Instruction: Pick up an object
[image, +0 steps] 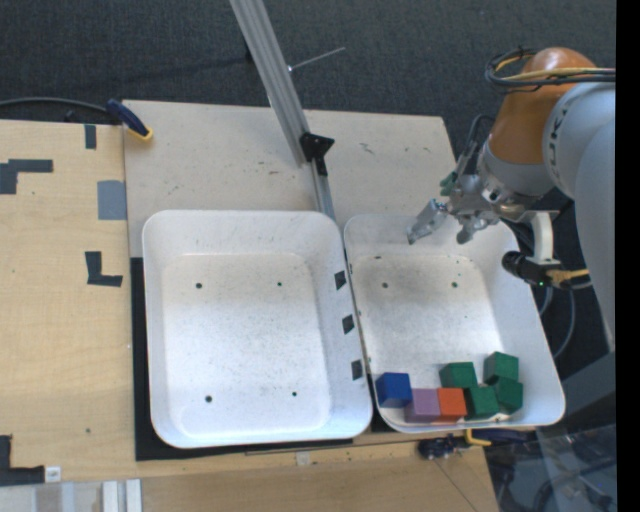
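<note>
Small blocks lie along the near edge of the right bin (520, 320): a blue block (393, 389), a purple block (426, 403), an orange block (452, 402) and several green blocks (487, 385). My gripper (440, 227) hangs over the far edge of that bin, well away from the blocks. Its fingers (417, 231) are spread apart and nothing sits between them.
The left bin (160, 300) sits beside the right one on the bench. A grey metal rail (280, 90) slants down from the top to the gap between the bins. A blue and yellow clamp (130, 118) lies at the bench's far left.
</note>
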